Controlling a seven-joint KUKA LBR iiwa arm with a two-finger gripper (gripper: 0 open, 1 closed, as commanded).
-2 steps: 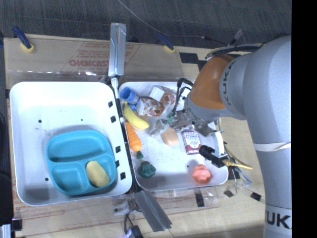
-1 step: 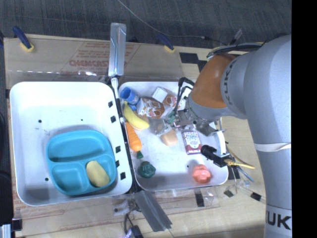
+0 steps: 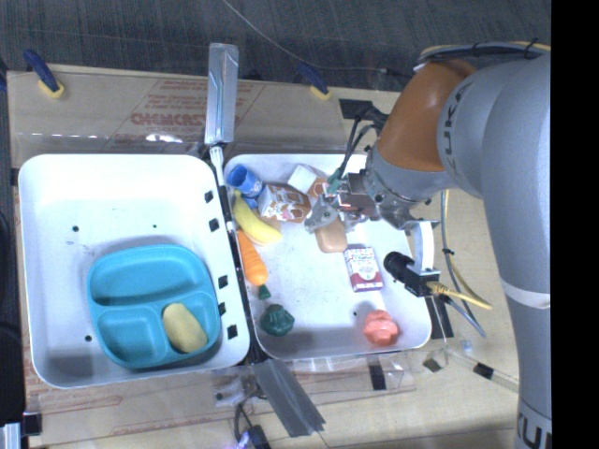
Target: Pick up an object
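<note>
Camera view, from above the bench: my gripper (image 3: 328, 209) hangs low over the far middle of the right bin (image 3: 412, 337), wrist and orange band behind it toward the right; whether my jaws stand apart or together I cannot tell, the metal of the hand hides them. Just below me lies a tan block-like object (image 3: 333, 239), touching or nearly touching my tip, the likeliest pick; beside it, toward the bin's right edge, a small red-and-white carton (image 3: 362, 268); a pink lump (image 3: 379, 327) near the near-right corner; a banana (image 3: 255, 223) and a carrot (image 3: 253, 262) along the left wall; a dark green piece (image 3: 276, 321) near the near-left corner. In the left bin (image 3: 56, 185), a blue divided tray (image 3: 140, 283) carries a yellow potato-like item (image 3: 184, 327). To do this well, I judge I should centre squarely over the tan object, clear of the carton, and descend straight before closing.
</note>
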